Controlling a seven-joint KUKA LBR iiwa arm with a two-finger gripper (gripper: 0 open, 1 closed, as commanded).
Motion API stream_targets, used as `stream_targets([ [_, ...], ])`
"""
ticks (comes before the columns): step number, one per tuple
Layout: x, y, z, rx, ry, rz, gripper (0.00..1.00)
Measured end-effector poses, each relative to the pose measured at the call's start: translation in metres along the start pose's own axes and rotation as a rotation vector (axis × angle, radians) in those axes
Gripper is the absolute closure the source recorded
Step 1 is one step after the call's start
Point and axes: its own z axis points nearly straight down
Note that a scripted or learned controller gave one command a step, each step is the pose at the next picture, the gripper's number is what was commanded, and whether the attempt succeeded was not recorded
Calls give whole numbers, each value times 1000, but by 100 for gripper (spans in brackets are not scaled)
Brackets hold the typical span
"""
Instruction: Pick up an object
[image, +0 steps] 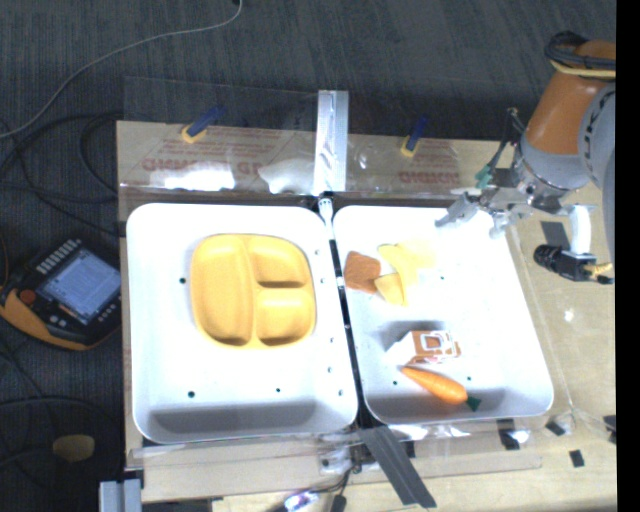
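The right bin (500, 300) holds several toy foods. A brown wedge (361, 268) lies next to pale yellow pieces (405, 262) near the bin's far left. Closer to the front sit an orange-and-white piece (434, 345) and a carrot (436, 385). My gripper (472, 220) hangs over the bin's far right corner, above and to the right of the yellow pieces. It is open, with nothing between its fingers.
The left bin (160, 350) bears a yellow divided plate (253, 289). A metal divider post (331, 135) stands between the bins at the back, with crumpled plastic (290, 175) beside it. A handheld controller (68, 290) lies off the bench to the left.
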Motion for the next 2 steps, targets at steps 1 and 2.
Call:
stream_targets([
  [1,-12,16,93,3,12,217,0],
  [2,79,16,100,-7,-3,140,0],
])
